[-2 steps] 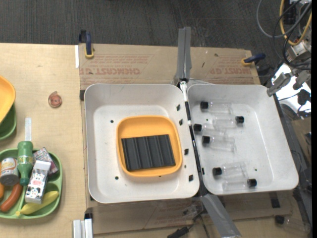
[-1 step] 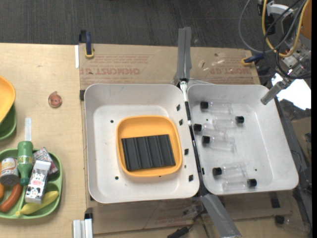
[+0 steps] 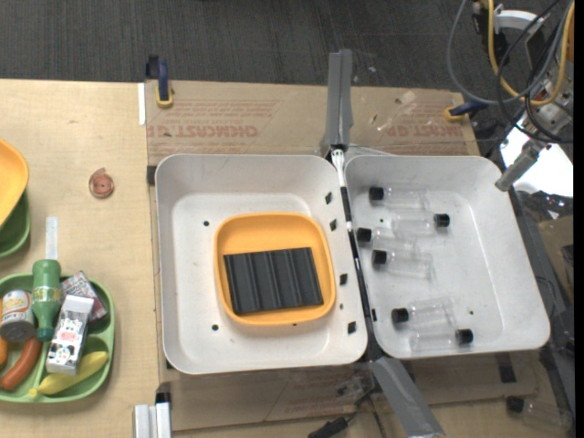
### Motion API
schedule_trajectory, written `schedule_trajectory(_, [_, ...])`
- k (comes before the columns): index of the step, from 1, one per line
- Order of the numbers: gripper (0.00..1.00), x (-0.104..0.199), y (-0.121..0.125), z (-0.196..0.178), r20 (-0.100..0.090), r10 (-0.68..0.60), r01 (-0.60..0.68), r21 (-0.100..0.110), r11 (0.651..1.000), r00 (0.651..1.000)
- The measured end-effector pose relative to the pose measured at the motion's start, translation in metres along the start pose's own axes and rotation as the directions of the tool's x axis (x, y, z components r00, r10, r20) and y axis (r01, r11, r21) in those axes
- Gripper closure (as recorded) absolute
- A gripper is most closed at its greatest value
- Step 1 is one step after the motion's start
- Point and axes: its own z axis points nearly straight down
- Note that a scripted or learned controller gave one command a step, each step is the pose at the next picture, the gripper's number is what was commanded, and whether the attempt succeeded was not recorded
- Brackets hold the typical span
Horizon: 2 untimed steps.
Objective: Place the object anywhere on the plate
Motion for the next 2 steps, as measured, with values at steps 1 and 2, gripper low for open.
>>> schedule_trajectory(1, [0.0,-0.026,-0.025,0.002,-0.001,-0.346,0.346,0.0,0.938,0.938])
schedule_trajectory(2, [0.0,-0.001,0.005,-0.068,-0.001,-0.452,0.452,0.002,0.892,0.892])
